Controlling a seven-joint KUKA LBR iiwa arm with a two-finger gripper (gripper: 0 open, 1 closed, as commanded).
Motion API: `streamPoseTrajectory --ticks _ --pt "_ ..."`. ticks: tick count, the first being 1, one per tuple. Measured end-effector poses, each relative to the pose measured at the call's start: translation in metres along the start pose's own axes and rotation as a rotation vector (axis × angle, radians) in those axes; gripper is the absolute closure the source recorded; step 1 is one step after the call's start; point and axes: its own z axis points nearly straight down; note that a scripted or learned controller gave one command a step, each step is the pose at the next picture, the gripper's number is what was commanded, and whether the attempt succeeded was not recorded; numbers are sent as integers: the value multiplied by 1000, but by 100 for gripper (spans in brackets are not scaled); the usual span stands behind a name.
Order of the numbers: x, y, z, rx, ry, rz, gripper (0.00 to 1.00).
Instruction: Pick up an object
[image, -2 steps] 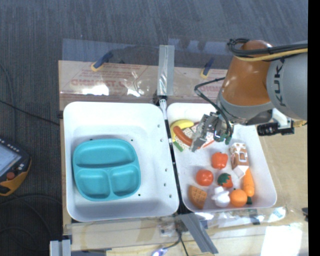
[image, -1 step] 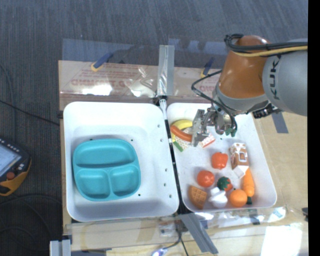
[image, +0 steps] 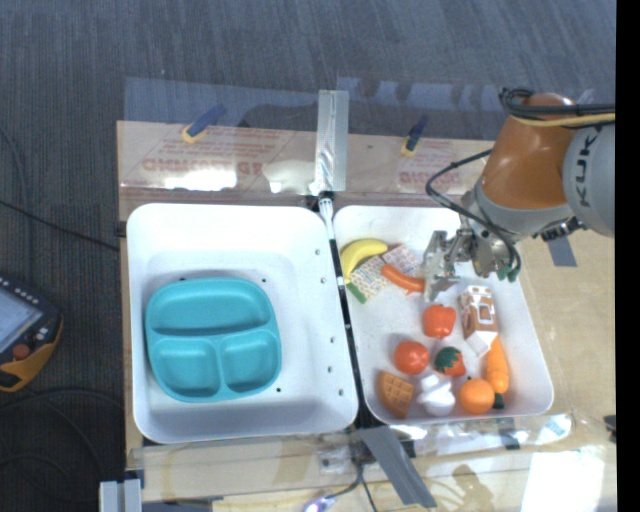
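Observation:
The right bin (image: 530, 395) holds several toy foods: a yellow banana (image: 362, 251), an orange carrot-like stick (image: 403, 280), a patterned wrapper (image: 368, 280), a red pepper (image: 438, 321), a red tomato (image: 411, 357), a strawberry (image: 449, 361), a waffle piece (image: 396, 391), a white piece (image: 437, 397), an orange fruit (image: 476, 396), an orange carrot (image: 497, 366) and a small carton (image: 479, 308). My gripper (image: 438, 272) hangs low over the upper middle of this bin, its tips just right of the orange stick and above the red pepper. Nothing is visibly held.
The left bin (image: 300, 240) holds a teal divided plate (image: 212, 337). A metal divider post (image: 331, 140) stands at the back between the bins. A black handheld device (image: 22, 335) lies off the bench at the left edge.

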Motion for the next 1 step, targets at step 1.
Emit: streamPoseTrajectory --ticks 1 --pt "0 0 0 0 -1 0 0"
